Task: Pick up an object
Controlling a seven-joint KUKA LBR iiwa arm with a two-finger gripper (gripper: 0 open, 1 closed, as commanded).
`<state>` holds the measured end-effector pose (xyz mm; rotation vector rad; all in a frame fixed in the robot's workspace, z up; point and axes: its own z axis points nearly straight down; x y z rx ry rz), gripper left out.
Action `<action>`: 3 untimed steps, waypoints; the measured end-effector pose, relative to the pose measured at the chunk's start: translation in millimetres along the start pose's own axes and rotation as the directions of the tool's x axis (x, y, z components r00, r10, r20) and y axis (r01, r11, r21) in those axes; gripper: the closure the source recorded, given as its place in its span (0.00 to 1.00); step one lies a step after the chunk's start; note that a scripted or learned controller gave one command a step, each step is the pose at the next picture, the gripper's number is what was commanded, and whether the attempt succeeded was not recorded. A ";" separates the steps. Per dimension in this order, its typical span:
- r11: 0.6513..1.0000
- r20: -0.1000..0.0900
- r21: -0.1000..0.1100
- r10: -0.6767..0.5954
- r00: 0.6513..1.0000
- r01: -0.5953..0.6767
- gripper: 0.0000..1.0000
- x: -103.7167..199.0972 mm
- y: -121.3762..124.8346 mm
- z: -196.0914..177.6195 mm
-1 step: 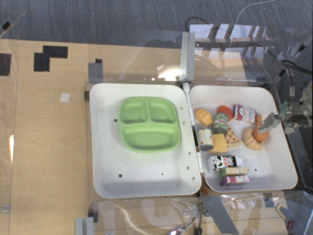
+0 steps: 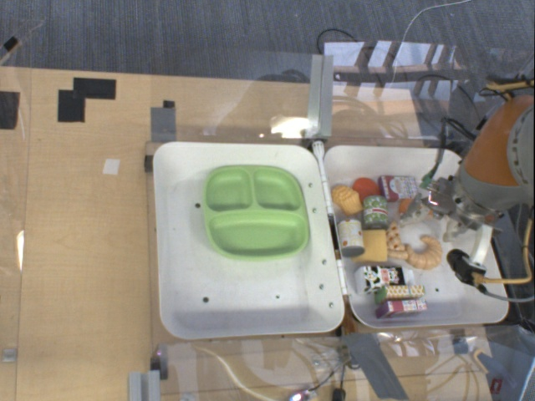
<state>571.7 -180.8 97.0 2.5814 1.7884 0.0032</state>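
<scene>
Bench inspection, single moment. 2 shallow white bins sit side by side: the left bin holds a green divided plate with 3 compartments; the right bin holds all the loose items.

Contents of the right bin, clustered toward its left and middle: an orange-yellow rounded piece beside the dividing wall, a red round piece just behind it, a small can, a white cylinder, a croissant-shaped piece, a black-and-white carton and a dark purple box near the front edge. Several touch or overlap; exact boundaries at the centre are hard to separate.

Arm status: the gripper sits over the right half of the right bin, close behind the croissant-shaped piece. Its opening cannot be judged at this angle, and nothing can be confirmed held.

Assessment: the pick appears to be at the approach stage, with no item lifted clear. No target is named, so any piece qualifies; the croissant-shaped piece is nearest. The next move calls for a descent centred on 1 item, avoiding neighbours and the bin wall, then closure and a straight lift.
</scene>
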 end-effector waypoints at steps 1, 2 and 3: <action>0.987 0.007 0.050 -0.156 0.988 0.156 0.00 27.6 62.6 8.1; 0.985 0.002 -0.011 -0.170 0.985 0.170 1.00 42.8 73.1 -3.7; 0.955 0.001 -0.007 -0.295 0.955 0.295 1.00 82.4 75.2 -133.6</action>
